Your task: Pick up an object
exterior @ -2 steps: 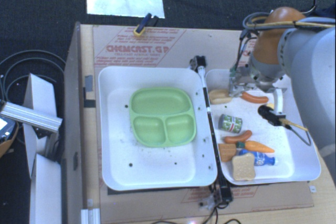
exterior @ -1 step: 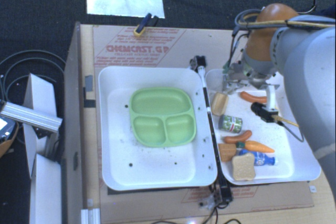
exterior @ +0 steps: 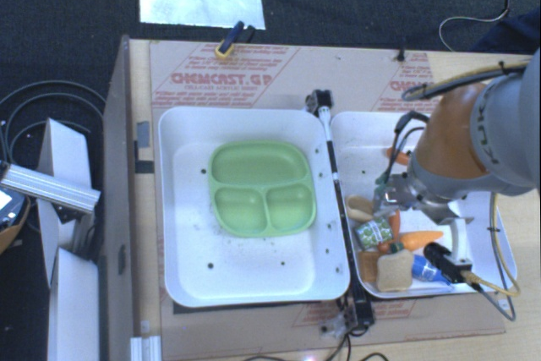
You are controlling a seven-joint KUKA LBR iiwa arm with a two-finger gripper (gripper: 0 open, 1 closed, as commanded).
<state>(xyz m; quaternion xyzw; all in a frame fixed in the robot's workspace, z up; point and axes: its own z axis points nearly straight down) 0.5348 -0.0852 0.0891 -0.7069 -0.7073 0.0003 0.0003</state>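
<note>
The right bin (exterior: 363,148) holds a heap of small objects at its near side: an orange carrot-shaped piece (exterior: 420,239), a tan block (exterior: 393,273), a blue piece (exterior: 425,270), a green speckled item (exterior: 373,234) and a beige item (exterior: 361,206). My gripper (exterior: 390,200) hangs low over the left part of this heap, just above the beige and green items. The grey arm with its orange band (exterior: 452,144) comes in from the right and covers the bin's middle. Nothing is visibly held.
The left bin (exterior: 194,266) carries a green divided plate (exterior: 259,187) in its middle. A black-tipped rod (exterior: 325,131) lies along the divider between the bins. Cardboard surrounds both bins; cables trail at the right bin's near right corner (exterior: 494,287).
</note>
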